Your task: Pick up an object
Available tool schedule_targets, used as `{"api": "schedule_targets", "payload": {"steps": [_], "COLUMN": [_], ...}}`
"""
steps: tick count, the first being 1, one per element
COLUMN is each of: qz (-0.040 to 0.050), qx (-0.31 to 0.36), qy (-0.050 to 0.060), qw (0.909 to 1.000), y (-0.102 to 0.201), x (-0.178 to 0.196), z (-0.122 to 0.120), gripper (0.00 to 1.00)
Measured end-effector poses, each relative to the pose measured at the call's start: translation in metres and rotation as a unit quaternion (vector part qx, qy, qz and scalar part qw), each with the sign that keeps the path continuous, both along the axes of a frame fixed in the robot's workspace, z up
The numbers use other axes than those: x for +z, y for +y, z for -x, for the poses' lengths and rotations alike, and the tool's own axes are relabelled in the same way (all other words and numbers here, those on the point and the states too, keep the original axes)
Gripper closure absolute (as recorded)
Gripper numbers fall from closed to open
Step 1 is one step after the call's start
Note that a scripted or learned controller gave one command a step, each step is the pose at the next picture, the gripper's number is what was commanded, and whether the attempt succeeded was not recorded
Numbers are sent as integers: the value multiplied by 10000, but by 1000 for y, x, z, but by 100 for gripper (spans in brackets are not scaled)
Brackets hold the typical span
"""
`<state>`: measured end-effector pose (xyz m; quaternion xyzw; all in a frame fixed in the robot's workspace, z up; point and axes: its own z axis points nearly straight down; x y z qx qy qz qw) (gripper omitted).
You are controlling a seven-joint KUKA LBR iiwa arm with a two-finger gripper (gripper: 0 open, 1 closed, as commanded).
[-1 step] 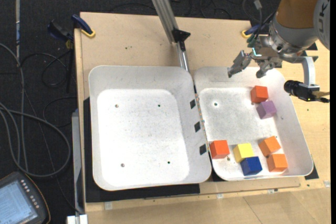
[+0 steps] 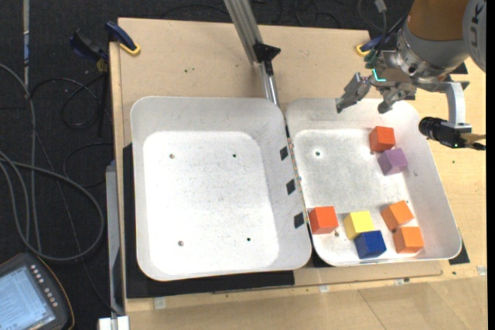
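My gripper [image 2: 366,97] hangs open above the far edge of the right bin [image 2: 340,166], with nothing between its two dark fingers. Just below and to its right lies an orange cube [image 2: 381,138], with a purple cube [image 2: 393,161] next to it. Along the bin's near side sit an orange cube [image 2: 323,219], a yellow cube [image 2: 358,223], a blue cube [image 2: 370,243] and two more orange cubes [image 2: 397,213] [image 2: 408,239].
The left bin [image 2: 205,182] sits beside the right one, with black clips on the shared rim. A slanted metal pole [image 2: 236,0] crosses the bench's far side. Clamps sit at the far corners of the wooden bench [image 2: 193,50].
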<state>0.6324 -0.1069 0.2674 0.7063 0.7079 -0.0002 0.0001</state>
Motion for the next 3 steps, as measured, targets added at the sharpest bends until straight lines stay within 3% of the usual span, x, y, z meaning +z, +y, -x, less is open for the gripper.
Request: {"api": "schedule_targets", "payload": {"steps": [2, 3], "qz": [-1, -3], "qx": [-12, -13], "qy": [22, 31], "qw": [10000, 10000], "y": [-2, -1], "x": [-92, -157], "z": [-7, -7], "gripper": [0, 0]}}
